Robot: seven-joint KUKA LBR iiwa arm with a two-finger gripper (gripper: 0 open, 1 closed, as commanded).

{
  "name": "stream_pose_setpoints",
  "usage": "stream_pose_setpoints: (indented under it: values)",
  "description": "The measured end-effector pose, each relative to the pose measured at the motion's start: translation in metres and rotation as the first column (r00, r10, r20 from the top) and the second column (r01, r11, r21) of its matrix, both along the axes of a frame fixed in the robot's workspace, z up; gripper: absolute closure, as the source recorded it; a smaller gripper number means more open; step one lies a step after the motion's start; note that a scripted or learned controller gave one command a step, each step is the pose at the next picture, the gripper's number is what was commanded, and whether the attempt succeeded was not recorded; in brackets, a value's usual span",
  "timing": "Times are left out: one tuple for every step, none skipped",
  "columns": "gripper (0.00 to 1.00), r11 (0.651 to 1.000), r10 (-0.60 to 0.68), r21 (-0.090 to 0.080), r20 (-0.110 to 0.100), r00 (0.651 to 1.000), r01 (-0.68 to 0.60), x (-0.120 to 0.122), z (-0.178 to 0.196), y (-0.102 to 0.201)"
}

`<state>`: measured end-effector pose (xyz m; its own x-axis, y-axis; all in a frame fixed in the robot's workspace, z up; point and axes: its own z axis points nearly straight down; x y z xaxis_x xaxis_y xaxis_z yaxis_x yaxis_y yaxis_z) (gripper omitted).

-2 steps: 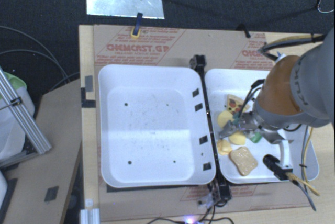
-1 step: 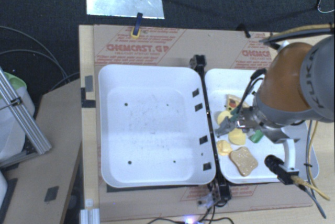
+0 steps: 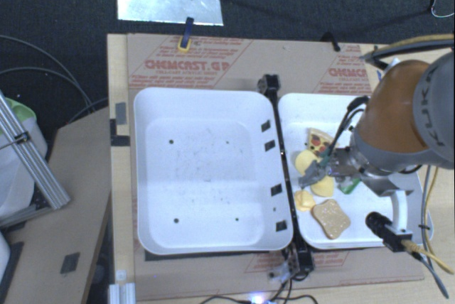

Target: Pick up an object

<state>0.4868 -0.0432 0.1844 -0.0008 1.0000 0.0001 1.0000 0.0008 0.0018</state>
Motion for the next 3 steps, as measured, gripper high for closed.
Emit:
stream_pose_setpoints:
  values:
    - [0.0,1.0,0.012,0.003,0.002,1.0,-0.012,0.001,0.024,0.08]
    - [0.0,1.0,0.012,0.003,0.002,1.0,-0.012,0.055,-0.007,0.161]
    - [0.0,1.0,-0.008,-0.002,-0.003,1.0,0.008,0.005,0.0,0.076]
